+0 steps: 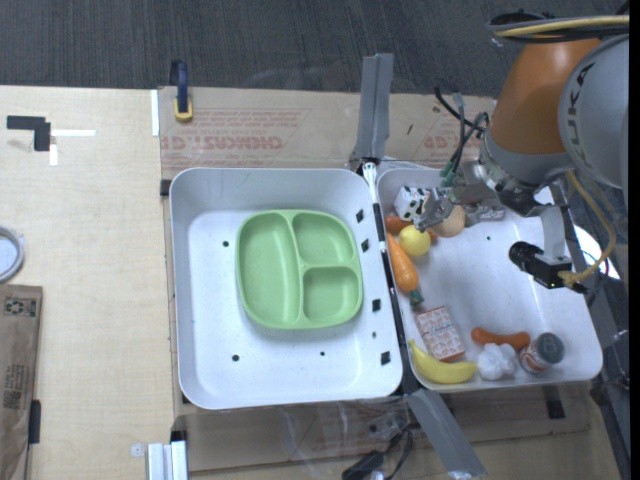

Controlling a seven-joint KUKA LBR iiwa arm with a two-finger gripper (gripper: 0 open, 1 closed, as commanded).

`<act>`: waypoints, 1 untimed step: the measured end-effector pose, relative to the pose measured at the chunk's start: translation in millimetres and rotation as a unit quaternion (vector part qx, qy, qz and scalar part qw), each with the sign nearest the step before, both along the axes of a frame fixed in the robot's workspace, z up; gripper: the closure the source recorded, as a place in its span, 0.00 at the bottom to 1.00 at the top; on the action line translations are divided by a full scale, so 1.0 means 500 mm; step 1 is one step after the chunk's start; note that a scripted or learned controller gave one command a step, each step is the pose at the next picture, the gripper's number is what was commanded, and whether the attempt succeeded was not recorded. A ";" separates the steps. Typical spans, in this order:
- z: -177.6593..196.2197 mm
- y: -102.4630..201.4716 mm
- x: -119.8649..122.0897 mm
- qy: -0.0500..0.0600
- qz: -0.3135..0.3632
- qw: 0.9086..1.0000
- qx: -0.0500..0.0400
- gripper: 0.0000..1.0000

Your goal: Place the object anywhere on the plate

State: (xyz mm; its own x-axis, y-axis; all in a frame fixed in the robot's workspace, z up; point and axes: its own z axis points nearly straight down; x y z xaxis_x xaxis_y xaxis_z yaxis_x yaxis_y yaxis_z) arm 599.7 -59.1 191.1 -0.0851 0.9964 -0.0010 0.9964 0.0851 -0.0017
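Note:
A green plate (298,268) with three compartments lies in the left white bin (200,368). My gripper (438,208) is low over the far left corner of the right bin (560,313). It hangs among a black-and-white dice-like piece (408,204), a yellow lemon (415,240) and a tan round object (453,222). Whether it touches any of them is unclear. An orange carrot (403,264) lies just below the lemon, along the bin's left wall.
Near the right bin's front lie a banana (440,367), a red-patterned card (438,330), a red sausage-like piece (500,337), a white lumpy object (494,363) and a small can (546,349). A grey divider post (374,108) stands between the bins. The arm's orange band (535,88) looms at the right.

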 end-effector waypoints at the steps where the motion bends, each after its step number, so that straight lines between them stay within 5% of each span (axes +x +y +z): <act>1: 0.000 0.114 -0.018 0.000 0.130 0.991 0.000 1.00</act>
State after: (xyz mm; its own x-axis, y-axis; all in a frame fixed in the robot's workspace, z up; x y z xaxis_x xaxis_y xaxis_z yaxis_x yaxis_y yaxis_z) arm 590.7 -1.9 191.0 -0.3396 0.9406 0.0000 0.9406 0.3396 -0.0025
